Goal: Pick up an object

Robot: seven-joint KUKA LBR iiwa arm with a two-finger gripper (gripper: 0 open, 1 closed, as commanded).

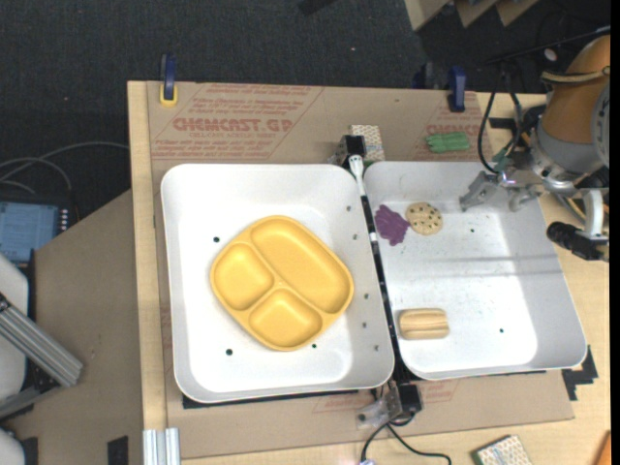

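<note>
Cookie [423,218] lies in the right bin [523,298], far-left part, touching or just beside a purple lump [390,225]. Gripper [496,184] hangs over the bin's far edge, right of the cookie; whether its jaws are apart I cannot tell. Bread-like block [423,324] lies nearer.

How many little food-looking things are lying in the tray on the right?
3. A purple piece lies near the right bin's upper left corner, a cookie just right of it, and a tan bread-like block near the lower left. None looks hidden.
</note>
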